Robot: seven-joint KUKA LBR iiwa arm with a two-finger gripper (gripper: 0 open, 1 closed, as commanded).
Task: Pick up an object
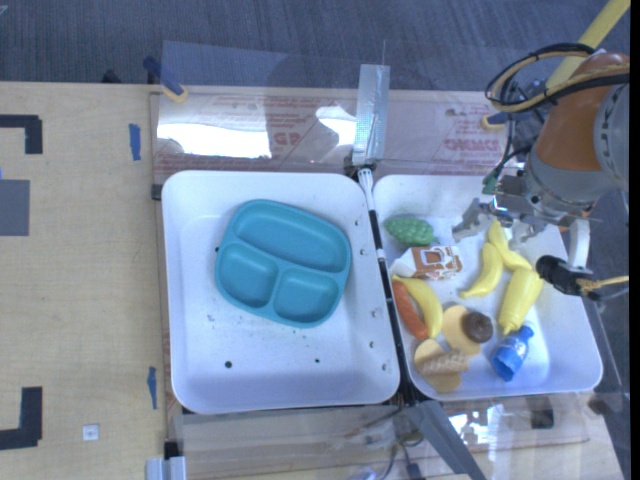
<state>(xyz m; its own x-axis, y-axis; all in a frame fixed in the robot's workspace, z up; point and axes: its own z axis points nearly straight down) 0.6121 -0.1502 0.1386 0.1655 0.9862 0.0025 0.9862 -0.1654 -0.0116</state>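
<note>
Jaws over a crowded right bin (590, 363)
The jaws (497, 220) hung spread above the yellow banana (487, 265), near the bin's far wall; the left bin (190, 298) had bare floor around its blue plate (283, 262).

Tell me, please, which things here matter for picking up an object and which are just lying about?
Job: gripper; right bin with yellow banana, green toy, blue bottle, small carton.
Lying about: left bin; blue divided plate.

Wooden bench (70, 268) under two white bins (190, 298)
</note>
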